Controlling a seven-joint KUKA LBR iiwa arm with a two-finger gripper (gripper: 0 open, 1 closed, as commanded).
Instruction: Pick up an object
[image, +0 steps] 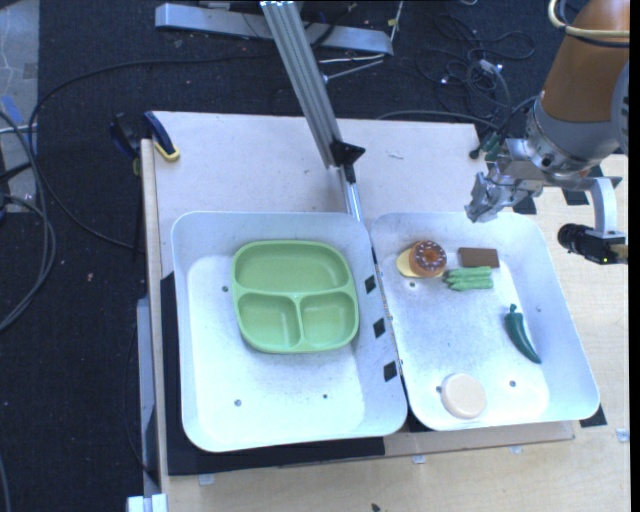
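L bin (200, 400): you've got a green divided tray (296, 295). R bin (560, 380): donut (429, 257), brown block (478, 257), green beans (469, 280), green pepper (521, 333), pale disc (464, 395). Gripper (484, 207) hangs over R bin's far rim, nothing in it; can't tell jaw state.

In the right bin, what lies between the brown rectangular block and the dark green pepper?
In the camera view, the light green bean bundle lies just below the brown rectangular block; beyond it, bare white bin floor runs to the dark green pepper.

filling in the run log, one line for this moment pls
arm: above right bin's far edge | claw: holding nothing | green pepper: lying in right bin
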